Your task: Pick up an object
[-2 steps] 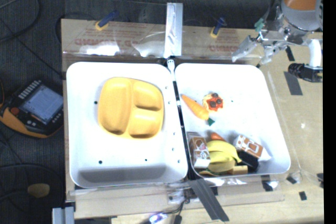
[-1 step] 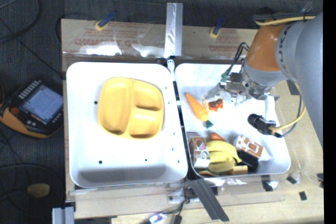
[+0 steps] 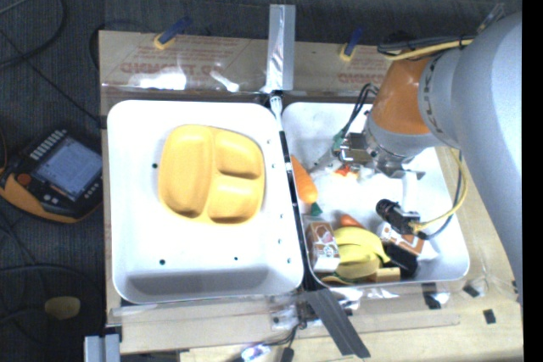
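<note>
Grey arm [image 3: 501, 97] above right bin [image 3: 454, 263]; gripper [image 3: 366, 155] grip cannot be told; banana [image 3: 356, 246]: light, soft, smooth, best pinched across its middle.

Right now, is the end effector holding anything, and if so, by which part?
It cannot be told. The end effector is low in the right bin, above the clutter, but the wrist hides its tip, so no held object is visible.
</note>
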`<state>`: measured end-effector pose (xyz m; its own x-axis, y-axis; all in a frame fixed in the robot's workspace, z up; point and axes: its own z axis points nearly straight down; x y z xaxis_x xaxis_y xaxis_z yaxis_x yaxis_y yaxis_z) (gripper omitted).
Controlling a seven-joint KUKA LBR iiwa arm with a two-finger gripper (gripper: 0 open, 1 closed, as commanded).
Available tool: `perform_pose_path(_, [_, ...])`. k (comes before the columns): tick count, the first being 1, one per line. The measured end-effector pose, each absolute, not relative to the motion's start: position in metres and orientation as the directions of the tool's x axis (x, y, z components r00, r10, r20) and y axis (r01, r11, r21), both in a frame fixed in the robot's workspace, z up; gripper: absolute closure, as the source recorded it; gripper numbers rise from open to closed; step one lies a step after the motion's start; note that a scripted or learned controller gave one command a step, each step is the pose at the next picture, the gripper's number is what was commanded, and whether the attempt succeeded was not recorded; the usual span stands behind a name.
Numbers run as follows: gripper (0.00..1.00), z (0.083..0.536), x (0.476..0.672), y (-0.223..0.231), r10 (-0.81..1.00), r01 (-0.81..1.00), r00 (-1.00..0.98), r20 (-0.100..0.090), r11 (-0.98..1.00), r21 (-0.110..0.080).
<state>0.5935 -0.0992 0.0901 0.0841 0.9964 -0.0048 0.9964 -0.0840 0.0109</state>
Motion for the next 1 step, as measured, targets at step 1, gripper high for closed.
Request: perform_pose_path(1, [1.0,0.1001,0.5947,-0.0981,0.996,0.996,0.084,-0.001,-0.084,0.013])
